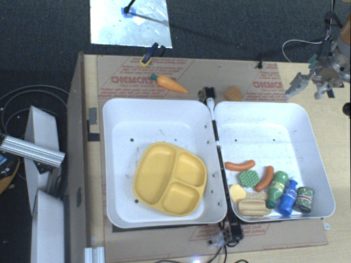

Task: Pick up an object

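Note:
My gripper point(310, 86) hangs at the upper right, beyond the far right corner of the right bin point(263, 119); its two fingers are spread apart with nothing between them. In the near part of that bin lie two sausages point(239, 165) point(265, 178), a green round piece point(249, 178), a yellow piece point(237, 193), a hot dog bun point(253, 206), a green bottle point(278, 186), a blue bottle point(288, 197) and a small can point(304, 199). All of them are well below the gripper in the view.
The left bin point(126, 125) holds a yellow divided plate point(170, 178). A carrot point(169, 83) and a small tan piece point(233, 93) lie on the cardboard behind the bins. A black clip point(208, 95) sits where the bins meet. Cables lie at the left.

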Robot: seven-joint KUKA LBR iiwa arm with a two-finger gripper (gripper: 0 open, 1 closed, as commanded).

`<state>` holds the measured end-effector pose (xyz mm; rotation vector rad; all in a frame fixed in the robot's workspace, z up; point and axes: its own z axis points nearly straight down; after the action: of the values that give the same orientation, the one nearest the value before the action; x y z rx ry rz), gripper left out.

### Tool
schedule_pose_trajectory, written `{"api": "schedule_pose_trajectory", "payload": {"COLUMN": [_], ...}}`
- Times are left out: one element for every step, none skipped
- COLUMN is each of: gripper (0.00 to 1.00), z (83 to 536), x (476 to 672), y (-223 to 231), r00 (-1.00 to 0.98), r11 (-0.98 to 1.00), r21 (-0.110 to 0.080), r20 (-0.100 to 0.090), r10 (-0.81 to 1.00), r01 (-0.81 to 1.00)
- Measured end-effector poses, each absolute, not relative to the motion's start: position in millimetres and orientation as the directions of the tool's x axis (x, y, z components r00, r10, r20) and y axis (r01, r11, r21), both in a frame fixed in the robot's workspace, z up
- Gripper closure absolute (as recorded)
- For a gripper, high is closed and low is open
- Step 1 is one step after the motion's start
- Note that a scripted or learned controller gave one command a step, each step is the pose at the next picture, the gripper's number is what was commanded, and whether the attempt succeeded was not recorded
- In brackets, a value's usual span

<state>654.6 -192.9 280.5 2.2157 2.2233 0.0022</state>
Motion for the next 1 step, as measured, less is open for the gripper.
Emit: {"api": "schedule_pose_trajectory", "payload": {"gripper": [0.0], "z": [175.1], "x": [571.4], "y": [-183.3], "r00": [-0.001], "r11": [0.001], "r21": [-0.001], "r20": [0.0], "r10": [1.0], "r01": [1.0]}}
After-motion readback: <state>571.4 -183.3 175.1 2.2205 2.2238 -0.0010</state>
